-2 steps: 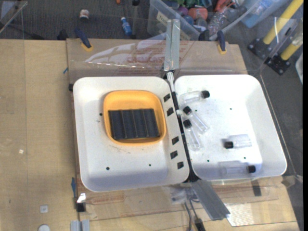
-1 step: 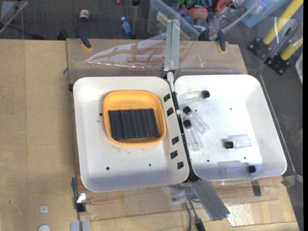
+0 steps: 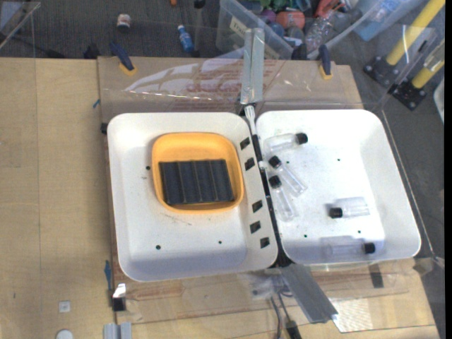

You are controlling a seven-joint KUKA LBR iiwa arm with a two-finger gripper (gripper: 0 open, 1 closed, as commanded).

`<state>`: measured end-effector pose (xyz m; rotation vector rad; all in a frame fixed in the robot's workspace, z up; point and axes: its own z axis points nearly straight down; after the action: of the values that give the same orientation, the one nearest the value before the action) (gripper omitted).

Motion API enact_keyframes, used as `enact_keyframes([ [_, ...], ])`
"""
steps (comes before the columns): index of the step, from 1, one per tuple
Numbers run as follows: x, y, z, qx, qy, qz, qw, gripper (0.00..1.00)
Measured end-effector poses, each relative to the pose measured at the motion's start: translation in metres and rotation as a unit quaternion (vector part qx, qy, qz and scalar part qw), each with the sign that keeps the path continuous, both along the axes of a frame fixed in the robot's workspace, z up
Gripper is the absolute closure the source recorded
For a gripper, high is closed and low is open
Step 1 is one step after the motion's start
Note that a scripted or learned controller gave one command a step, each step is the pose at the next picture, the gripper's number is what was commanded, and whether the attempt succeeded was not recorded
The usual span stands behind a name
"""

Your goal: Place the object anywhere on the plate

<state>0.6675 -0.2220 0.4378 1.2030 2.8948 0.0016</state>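
Ribs mark the dark slab (image 3: pixel 196 182): a flat black rectangle with four or so raised bars running near to far. It lies wholly on the orange plate (image 3: pixel 198 143), which has rounded corners and sits in the middle of the left bin (image 3: pixel 134 246). In the right bin (image 3: pixel 381 154) lie several clear vials with black caps (image 3: pixel 286 142), some along its left wall, two towards the near right. Whether my gripper is apart or together I cannot tell.
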Motion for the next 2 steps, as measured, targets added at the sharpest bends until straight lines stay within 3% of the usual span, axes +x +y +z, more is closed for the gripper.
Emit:
enact_keyframes([
  [1, -0.0075, 0.0001, 0.0008, -0.0011, 0.000, 0.171, 0.9852, 1.00],
  [2, -0.0073, -0.0004, 0.0005, -0.0011, 0.000, 0.203, 0.9793, 1.00],
])
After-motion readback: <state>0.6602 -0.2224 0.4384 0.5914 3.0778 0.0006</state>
